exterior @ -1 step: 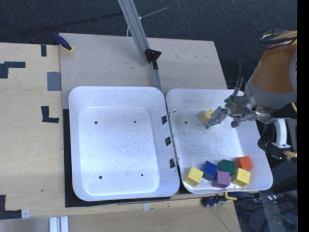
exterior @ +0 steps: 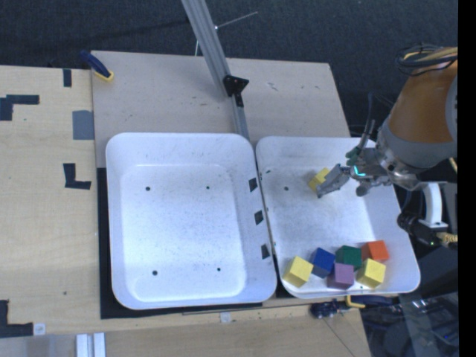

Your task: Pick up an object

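A small yellow block (exterior: 320, 177) lies in the upper middle of the right bin (exterior: 297, 151). My gripper (exterior: 342, 191) hangs low over that bin, just right of this block. Its fingers stand apart, and the left finger (exterior: 332, 184) touches or nearly touches the block's right side. The block is beside that finger, not between the two. Along the bin's front edge sits a cluster: a yellow block (exterior: 299, 271), a blue block (exterior: 323, 261), a purple block (exterior: 343, 274), a green block (exterior: 347, 256), an orange block (exterior: 377, 251) and another yellow block (exterior: 373, 272).
The left bin (exterior: 119, 199) adjoins the right one, with black clips (exterior: 258, 216) along the shared rim. A slanted metal rail (exterior: 212, 43) ends at a black bracket behind the bins. A blue and yellow tool (exterior: 97, 65) lies at the bench's far left corner.
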### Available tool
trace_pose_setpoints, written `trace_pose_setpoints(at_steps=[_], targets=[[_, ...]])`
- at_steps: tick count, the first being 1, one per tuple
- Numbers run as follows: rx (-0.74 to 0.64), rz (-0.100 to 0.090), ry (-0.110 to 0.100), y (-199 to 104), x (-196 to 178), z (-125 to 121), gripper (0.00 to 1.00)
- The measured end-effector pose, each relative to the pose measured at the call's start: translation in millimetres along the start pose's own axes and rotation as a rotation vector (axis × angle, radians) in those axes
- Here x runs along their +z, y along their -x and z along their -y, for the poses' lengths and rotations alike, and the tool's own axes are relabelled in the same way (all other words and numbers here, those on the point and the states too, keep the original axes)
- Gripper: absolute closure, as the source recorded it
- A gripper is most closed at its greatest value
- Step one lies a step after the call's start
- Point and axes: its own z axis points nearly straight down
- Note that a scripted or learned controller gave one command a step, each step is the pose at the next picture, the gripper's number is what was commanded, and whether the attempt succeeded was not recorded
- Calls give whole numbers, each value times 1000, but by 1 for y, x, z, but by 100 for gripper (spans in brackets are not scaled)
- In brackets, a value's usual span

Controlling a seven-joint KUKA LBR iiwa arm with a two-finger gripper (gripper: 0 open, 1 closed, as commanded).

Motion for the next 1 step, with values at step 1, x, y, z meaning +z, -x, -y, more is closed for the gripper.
trace_pose_setpoints(at_steps=[1], targets=[[1, 1, -5, -1, 44, 1, 0]])
